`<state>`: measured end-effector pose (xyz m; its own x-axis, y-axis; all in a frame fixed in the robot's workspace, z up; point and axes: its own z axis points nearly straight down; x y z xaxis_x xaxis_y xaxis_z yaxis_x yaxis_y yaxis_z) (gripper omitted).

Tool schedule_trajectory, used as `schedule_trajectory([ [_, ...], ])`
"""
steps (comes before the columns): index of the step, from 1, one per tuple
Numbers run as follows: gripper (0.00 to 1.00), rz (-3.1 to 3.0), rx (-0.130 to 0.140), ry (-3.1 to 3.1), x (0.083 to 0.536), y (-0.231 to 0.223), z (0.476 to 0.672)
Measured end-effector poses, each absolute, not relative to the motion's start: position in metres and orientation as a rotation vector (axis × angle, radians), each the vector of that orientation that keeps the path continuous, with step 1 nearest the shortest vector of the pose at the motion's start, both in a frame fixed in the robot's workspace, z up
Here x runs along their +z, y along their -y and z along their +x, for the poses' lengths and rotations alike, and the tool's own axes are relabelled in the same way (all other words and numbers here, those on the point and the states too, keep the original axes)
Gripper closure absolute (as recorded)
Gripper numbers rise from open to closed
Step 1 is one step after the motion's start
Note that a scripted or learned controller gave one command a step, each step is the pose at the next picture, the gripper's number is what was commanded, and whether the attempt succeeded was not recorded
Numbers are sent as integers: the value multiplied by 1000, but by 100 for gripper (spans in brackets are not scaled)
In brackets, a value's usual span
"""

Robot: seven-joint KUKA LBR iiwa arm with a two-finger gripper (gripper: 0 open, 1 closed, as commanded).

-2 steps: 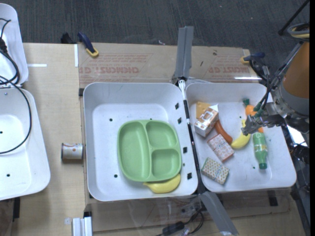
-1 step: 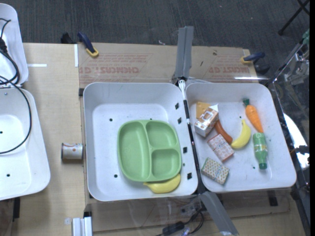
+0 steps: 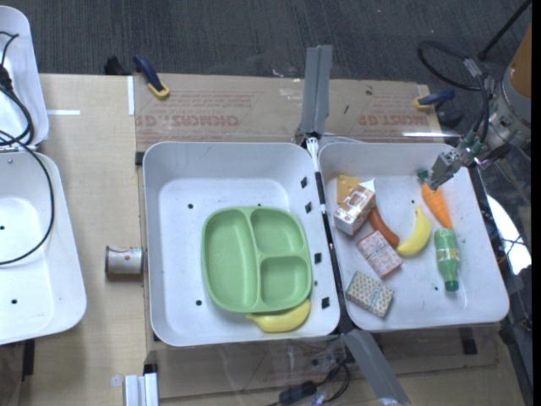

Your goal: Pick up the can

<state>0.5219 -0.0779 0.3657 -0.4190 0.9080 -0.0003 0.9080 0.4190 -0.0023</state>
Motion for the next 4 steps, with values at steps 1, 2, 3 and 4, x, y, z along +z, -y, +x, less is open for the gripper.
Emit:
schedule_trajectory([
  [1, 0, -1693, 3, 2645, 366, 78, 522],
  [2, 0, -1693, 3, 2645, 366, 78, 522],
  [3, 0, -2012, 4, 2415, 441, 28, 567],
  [4, 0, -2113, 6, 2322, 293, -3, 539],
])
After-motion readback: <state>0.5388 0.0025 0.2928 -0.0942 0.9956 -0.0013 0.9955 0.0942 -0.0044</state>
